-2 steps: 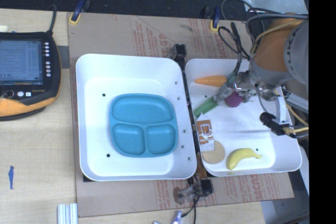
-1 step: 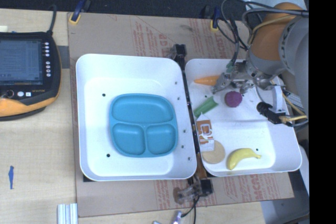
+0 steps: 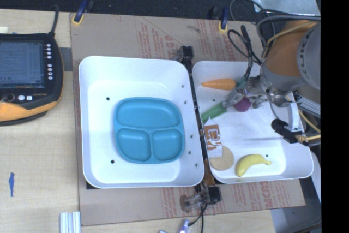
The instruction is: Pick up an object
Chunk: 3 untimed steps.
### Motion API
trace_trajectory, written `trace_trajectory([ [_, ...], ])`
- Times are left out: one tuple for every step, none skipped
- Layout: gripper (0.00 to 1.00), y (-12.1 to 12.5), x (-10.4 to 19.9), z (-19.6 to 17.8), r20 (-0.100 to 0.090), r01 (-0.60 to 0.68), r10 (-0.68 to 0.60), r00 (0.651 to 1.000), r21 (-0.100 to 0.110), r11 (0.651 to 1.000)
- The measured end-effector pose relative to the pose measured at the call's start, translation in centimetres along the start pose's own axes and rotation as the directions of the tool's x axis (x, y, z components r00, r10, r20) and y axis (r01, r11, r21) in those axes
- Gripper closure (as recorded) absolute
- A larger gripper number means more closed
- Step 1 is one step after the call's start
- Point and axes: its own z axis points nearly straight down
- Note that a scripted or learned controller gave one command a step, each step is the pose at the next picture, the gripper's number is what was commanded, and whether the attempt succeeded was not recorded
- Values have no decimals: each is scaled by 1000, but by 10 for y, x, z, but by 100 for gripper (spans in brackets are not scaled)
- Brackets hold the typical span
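Note:
The right bin (image 3: 294, 169) holds an orange carrot (image 3: 218, 84), a green stick-shaped piece (image 3: 212, 112), a small purple object (image 3: 242, 105), a brown and orange packet (image 3: 212, 138), a round tan disc (image 3: 222, 159) and a yellow banana (image 3: 252, 163). My gripper (image 3: 244, 99) is low in the upper part of this bin, just right of the carrot. Its fingers (image 3: 232, 99) stand apart, open, on either side of the purple object, which seems to rest on the bin floor. The wrist hides part of that object.
The left bin (image 3: 95, 79) holds a blue divided plate (image 3: 149, 129). A tablet-like pendant (image 3: 24, 71) lies on the bench at far left. Black cables (image 3: 245, 41) hang above the right bin, and the arm's body (image 3: 289, 57) covers its upper right corner.

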Motion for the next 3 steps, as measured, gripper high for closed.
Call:
trace_trajectory([
  [0,24,33,-1,0,2,-2,1000,-2,1000],
  [0,18,53,-1,0,2,-2,1000,-1,1000],
  [0,0,41,-1,1,0,0,1000,-2,1000],
])
